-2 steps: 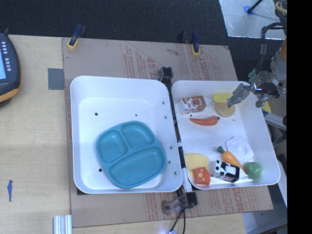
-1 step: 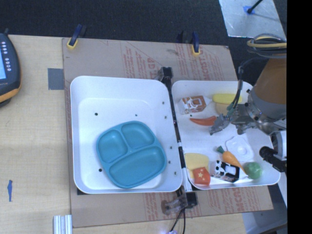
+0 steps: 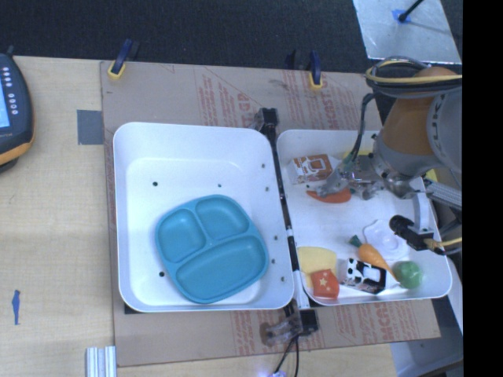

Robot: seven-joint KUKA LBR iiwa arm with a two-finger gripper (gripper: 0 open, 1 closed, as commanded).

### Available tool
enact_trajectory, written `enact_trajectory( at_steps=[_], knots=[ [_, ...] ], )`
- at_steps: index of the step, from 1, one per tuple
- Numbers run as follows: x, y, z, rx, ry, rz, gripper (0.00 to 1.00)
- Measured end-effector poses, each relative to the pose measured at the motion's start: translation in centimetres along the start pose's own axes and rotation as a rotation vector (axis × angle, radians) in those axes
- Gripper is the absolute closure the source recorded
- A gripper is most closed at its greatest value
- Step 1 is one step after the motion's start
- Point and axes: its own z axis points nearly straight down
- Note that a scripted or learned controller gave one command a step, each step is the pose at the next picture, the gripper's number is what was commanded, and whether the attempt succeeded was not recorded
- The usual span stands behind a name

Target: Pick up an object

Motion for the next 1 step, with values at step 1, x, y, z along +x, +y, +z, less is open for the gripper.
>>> enact_trajectory(
  at_steps=[1],
  knots=[
    [2.01, -11.30, -0.08, 0.018, 0.007, 0.005, 0.00]
  ],
)
